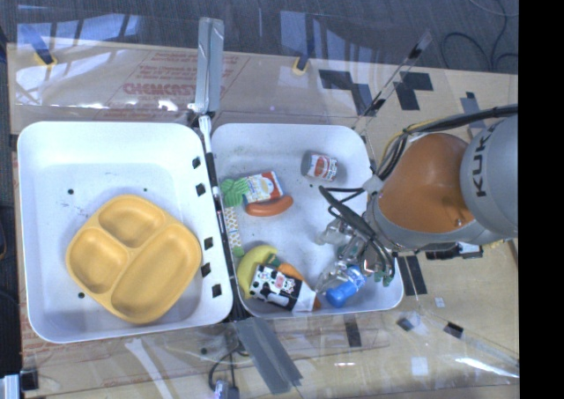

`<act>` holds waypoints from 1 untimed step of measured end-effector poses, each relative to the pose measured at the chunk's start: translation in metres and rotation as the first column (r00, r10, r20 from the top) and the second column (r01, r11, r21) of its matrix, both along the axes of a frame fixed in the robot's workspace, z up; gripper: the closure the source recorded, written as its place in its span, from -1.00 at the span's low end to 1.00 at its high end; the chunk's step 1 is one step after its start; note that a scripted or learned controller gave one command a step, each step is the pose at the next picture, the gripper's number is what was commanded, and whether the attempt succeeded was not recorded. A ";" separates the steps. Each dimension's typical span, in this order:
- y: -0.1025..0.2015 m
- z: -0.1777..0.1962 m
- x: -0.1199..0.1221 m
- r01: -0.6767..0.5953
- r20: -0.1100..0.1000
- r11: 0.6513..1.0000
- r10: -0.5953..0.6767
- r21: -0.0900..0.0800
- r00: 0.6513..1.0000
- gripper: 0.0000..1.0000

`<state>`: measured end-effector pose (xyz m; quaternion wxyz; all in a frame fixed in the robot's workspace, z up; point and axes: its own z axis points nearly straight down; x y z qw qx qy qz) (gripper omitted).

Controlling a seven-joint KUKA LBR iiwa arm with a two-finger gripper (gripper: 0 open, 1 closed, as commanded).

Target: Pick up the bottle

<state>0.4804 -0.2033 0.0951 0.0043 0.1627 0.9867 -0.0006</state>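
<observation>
Metallic end effector (350, 258) on the grey arm (493, 186) with its orange band (423, 190), low in the right bin (291, 137), near that bin's front right corner. Whether its fingers stand wide or narrow cannot be told; cables and hardware crowd the tip.

Bottle (344, 290): blue, lying on the bin floor just below the end effector, close to or touching its tip; contact cannot be confirmed. No part of it is seen between fingers.

Carton (276, 286): black and white cow pattern, lying just left of the bottle along the right bin's front wall.

Banana (251, 262): yellow, just left of the carton and touching it.

Sausage (268, 205): orange-red, toward the right bin's middle left.

Packet (251, 187): green and white, directly behind the sausage, touching it.

Can (321, 166): small, red label, lying on its side near the right bin's back wall, well apart from the bottle.

Left bin (53, 146): white, beside the right bin, sharing the central divider.

Divided tray (132, 256): yellow, three compartments, resting in the left bin.

Tabletop (441, 98): light wood, black tape marks.
</observation>
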 end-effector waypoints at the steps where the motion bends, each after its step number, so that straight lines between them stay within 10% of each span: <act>1: 0.000 0.000 0.000 0.000 0.000 1.000 0.000 0.000 1.000 -1.00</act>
